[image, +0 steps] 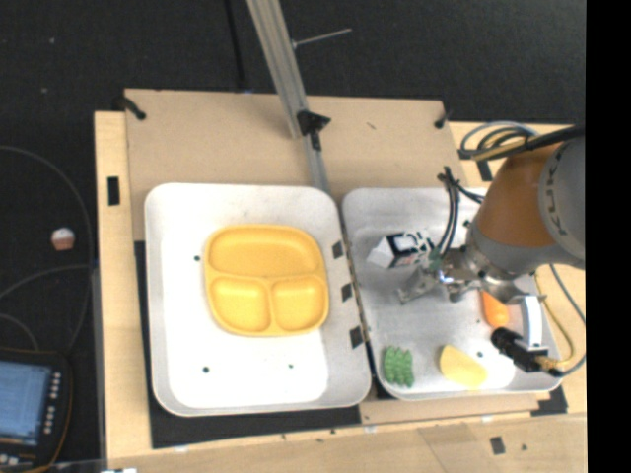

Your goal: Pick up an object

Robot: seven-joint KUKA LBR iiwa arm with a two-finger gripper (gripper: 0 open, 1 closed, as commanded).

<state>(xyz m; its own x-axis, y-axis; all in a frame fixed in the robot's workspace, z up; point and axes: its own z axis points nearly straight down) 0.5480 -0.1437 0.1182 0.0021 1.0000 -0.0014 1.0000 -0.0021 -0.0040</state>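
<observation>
Objects for picking lie in the right bin [367, 215] beneath my arm [523, 210], while the left bin [168, 294] bears a yellow divided tray [264, 279]. My gripper [419, 286] hangs low over the middle of the right bin, just beside a white and black package [394, 249], and whether it is spread or pressed together I cannot tell. Smaller things sit near the front wall: a yellow wedge [461, 366], a green block [397, 364] and an orange piece [494, 309].
</observation>
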